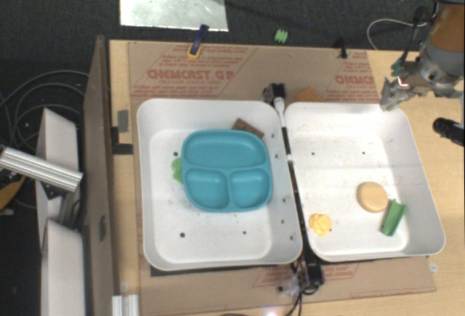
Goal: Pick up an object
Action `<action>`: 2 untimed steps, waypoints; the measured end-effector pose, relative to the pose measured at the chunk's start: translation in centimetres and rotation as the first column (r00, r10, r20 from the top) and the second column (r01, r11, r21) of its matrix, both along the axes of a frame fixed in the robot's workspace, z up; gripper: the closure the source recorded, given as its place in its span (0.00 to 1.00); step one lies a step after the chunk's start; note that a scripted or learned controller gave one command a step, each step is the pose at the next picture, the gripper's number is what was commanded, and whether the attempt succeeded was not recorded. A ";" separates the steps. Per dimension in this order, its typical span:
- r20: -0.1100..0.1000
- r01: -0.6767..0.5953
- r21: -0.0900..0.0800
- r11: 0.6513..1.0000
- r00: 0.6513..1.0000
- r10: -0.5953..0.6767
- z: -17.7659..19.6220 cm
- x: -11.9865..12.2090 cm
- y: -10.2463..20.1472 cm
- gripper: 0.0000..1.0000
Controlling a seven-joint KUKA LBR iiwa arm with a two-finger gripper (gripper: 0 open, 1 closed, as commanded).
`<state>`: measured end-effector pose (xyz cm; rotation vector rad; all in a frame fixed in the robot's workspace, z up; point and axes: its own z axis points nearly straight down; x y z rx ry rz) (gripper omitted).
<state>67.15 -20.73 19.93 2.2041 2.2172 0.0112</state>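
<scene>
The hand [393, 93] hung over the far right corner of the right bin [341, 118], and whether it was open or closed could not be told. Toward that bin's near right corner lay a tan round piece [372, 197], a green stick [393, 218] just beside it and a yellow lump [320, 222] near the front wall. The left bin [163, 235] held a teal divided tray [225, 170], with a brown piece [249, 127] at its far edge and a green scrap [176, 168] at its left edge.

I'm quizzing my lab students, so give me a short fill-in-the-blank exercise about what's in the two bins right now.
1. The blue divided tray lies in the ____ bin.
2. The tray has ____ compartments.
3. The green block lies beside the tan round piece in the ____ bin.

Missing words: left; three; right
</scene>
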 end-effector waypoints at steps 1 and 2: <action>-0.012 0.001 0.004 1.000 1.000 -0.001 -0.7 -0.3 0.1 0.00; -0.008 0.004 0.004 1.000 1.000 -0.004 7.7 -2.2 0.1 0.00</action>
